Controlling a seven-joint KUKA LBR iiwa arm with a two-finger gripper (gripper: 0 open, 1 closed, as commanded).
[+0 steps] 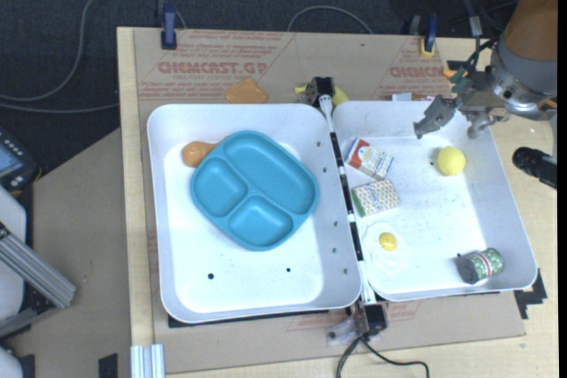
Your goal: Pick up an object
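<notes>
**Over the right bin: hand poised, nothing picked yet**

Camera view: hand [454,113] hangs above the far edge of the right bin [509,190], fingers spread apart, nothing between them. Yellow ball [450,160] lies just nearside of it, apart from the other items. Two small cartons [372,177] sit near the divider; a can [479,264] rests at the near right corner. Blue tray [254,189] occupies the left bin [177,261].

Judgement: the ball is the closest target. Centre over it and descend straight, since it will likely roll if nudged.
</notes>
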